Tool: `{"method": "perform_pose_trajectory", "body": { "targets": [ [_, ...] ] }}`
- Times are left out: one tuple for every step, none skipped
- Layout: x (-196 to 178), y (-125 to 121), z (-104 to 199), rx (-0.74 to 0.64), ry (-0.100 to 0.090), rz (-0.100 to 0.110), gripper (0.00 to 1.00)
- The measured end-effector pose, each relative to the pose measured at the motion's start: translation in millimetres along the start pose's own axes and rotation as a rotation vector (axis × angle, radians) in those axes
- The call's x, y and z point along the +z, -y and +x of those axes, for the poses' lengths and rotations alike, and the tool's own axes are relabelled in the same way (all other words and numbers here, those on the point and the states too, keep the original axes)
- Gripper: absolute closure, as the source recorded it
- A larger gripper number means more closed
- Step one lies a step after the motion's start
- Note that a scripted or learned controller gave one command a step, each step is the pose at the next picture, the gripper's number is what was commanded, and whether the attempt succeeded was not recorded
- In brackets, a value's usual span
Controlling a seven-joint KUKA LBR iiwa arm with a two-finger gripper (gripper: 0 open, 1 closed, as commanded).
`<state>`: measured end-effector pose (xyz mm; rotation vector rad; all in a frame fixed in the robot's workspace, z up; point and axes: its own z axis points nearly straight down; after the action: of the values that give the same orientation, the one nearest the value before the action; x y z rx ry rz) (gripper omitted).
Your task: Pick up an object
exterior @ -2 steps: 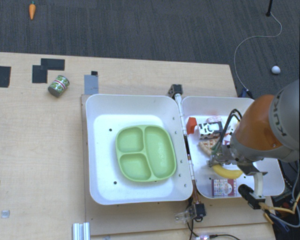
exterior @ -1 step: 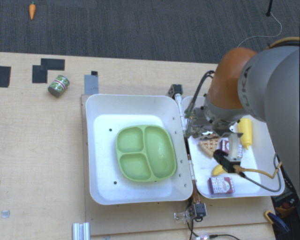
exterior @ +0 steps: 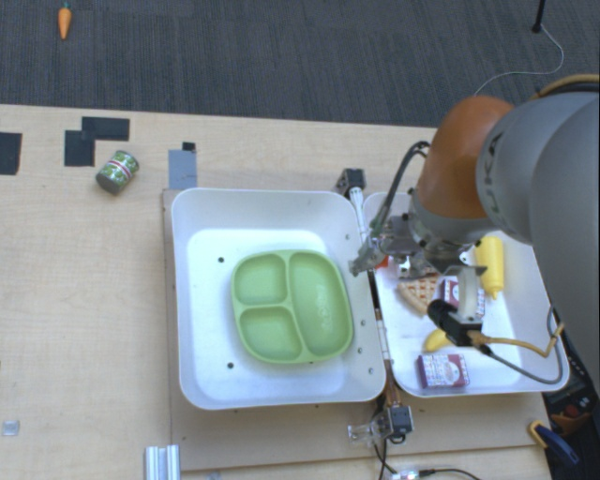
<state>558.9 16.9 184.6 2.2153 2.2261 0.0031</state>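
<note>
One fixed camera above the desk [exterior: 84, 281], looking down at a slant, far enough to take in left bin [exterior: 202, 314] near centre, right bin [exterior: 527, 323] beside it, arm [exterior: 544, 159] reaching in from the right edge, carpeted floor [exterior: 281, 47] along the top.

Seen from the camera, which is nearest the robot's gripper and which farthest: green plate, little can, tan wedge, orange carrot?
From the gripper:
1. Tan wedge, in the right bin, just below it.
2. Green plate, in the left bin.
3. Can, on the bench, far left.
4. Carrot, on the dark floor, top-left corner.
</note>
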Motion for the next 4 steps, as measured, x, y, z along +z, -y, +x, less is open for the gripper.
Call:
{"method": "perform_pose_trajectory", "body": {
  "targets": [
    [0,0,0,0.000,0.000,0.000,0.00],
    [26,-22,-48,-0.008,-0.016,-0.003,0.00],
    [28,-17,-53,-0.011,-0.022,-0.015,0.00],
    [32,-19,-56,-0.013,-0.028,-0.016,0.00]
  ]
}}
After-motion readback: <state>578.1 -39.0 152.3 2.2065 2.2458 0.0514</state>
